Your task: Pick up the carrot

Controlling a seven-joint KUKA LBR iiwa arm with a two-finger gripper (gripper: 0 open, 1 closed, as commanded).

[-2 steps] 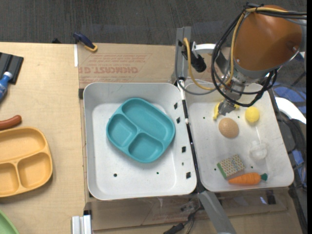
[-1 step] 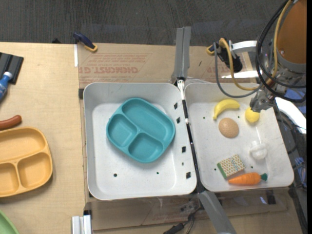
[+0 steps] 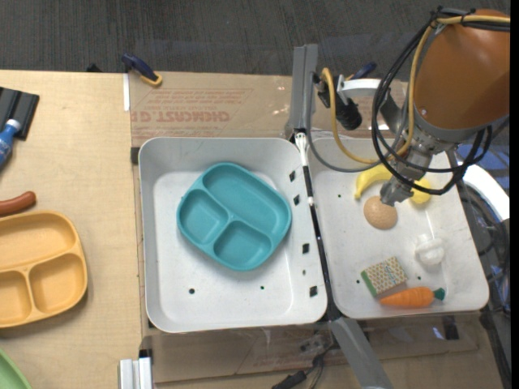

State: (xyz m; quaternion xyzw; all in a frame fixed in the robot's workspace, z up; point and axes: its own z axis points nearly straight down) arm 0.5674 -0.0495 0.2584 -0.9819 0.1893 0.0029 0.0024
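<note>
Above the right bin (image 3: 478,286), the gripper (image 3: 395,194) hangs over a tan ball (image 3: 379,214), half-hiding a banana (image 3: 375,179); carrot (image 3: 408,298) lies apart.

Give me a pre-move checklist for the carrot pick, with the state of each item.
1. Orange toy carrot with green top in plain sight, right white bin: ok.
2. Hand over the carrot: not ok; it sits above the tan egg-shaped ball.
3. Space around carrot: not ok; the speckled rectangular sponge block touches it.
4. Hand free of load: cannot tell.
5. Yellow banana away from the carrot: ok.
</note>
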